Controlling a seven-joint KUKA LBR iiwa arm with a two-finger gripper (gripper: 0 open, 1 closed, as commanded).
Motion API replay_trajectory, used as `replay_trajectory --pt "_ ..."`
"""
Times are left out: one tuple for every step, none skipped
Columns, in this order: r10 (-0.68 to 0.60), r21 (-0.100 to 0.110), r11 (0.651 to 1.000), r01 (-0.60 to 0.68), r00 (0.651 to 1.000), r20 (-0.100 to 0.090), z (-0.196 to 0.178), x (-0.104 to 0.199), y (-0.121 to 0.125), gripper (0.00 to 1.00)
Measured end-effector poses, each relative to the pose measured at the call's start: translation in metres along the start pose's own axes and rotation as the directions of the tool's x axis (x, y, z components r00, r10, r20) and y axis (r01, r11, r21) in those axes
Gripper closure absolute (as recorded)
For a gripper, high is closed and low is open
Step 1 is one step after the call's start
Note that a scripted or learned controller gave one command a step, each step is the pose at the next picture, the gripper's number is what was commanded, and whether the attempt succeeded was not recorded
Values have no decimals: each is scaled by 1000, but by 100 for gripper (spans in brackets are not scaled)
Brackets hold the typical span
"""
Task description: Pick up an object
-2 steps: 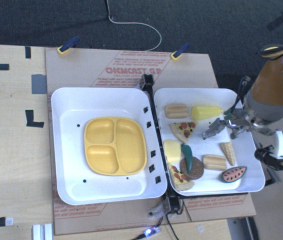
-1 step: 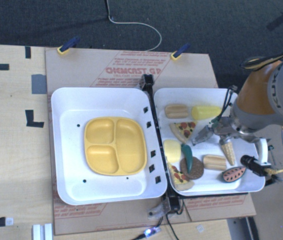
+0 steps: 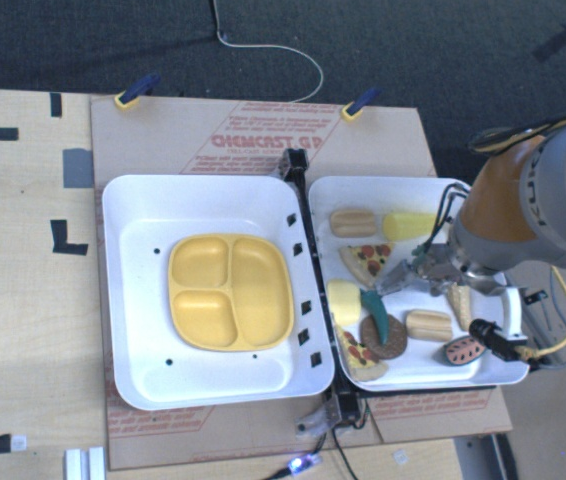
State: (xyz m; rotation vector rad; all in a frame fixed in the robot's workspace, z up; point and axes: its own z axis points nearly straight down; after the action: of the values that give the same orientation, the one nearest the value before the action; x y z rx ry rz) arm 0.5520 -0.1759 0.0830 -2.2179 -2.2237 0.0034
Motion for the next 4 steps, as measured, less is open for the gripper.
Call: replay_trajectory --pt "1 -2 1000 -1 1000 2 -12 -1 0 100" --pt "3 -4 1000 -3 1000 0 -68 -2 -9 100" --pt "2 -4 1000 -2 1000 0 -113 -2 -16 100" --pt "1 -4 1000 -1 1000 0 -143 -2 -15 100"
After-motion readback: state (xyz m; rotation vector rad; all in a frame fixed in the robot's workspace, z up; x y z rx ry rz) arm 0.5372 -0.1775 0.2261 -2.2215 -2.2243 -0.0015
